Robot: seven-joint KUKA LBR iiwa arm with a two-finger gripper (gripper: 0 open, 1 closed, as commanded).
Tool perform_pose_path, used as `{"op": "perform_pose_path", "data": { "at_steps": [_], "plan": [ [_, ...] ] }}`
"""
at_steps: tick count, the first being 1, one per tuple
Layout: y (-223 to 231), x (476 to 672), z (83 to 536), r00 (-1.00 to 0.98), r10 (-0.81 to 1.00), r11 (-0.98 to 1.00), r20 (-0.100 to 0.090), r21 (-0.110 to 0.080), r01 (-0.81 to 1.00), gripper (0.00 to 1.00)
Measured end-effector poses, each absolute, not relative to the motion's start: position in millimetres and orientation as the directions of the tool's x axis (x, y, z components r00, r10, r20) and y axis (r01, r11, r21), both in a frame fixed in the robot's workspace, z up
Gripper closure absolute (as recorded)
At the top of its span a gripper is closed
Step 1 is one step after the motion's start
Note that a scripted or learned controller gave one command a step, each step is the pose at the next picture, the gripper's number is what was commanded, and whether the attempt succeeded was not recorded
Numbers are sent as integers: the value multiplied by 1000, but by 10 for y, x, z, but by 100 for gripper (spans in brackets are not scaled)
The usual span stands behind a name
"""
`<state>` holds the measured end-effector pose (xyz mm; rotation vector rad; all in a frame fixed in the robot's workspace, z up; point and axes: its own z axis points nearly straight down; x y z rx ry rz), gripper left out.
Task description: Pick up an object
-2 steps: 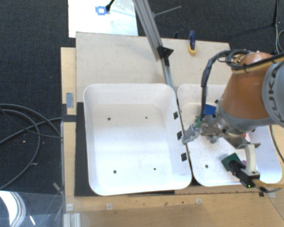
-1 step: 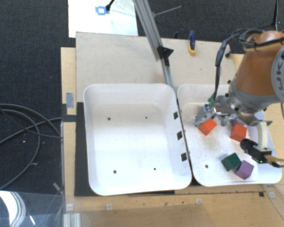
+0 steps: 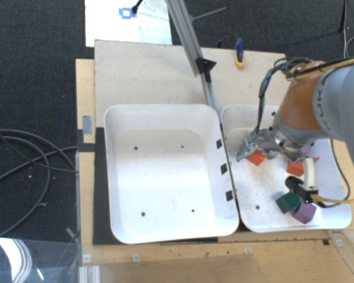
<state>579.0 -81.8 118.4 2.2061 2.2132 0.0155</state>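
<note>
I hang my metal two-finger gripper (image 3: 249, 149) over the small orange block (image 3: 256, 157) at the right white bin's (image 3: 248, 214) nine o'clock to grab it, grip unclear.

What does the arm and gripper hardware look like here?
Arm: bulky grey casing, with an orange band above the wrist. A dark cable loops along it. Gripper: small, grey metal.

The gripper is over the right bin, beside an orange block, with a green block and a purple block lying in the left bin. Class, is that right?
Not quite. The camera view shows the green block and purple block in the right bin, near its front edge. The gripper is over that bin beside the orange block.
</note>
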Motion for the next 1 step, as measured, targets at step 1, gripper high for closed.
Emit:
{"op": "perform_pose_path", "data": {
  "at_steps": [1],
  "plan": [
    [-843,5603,1210,-1,1000,1,-1,1,1000,0]
  ]
}}
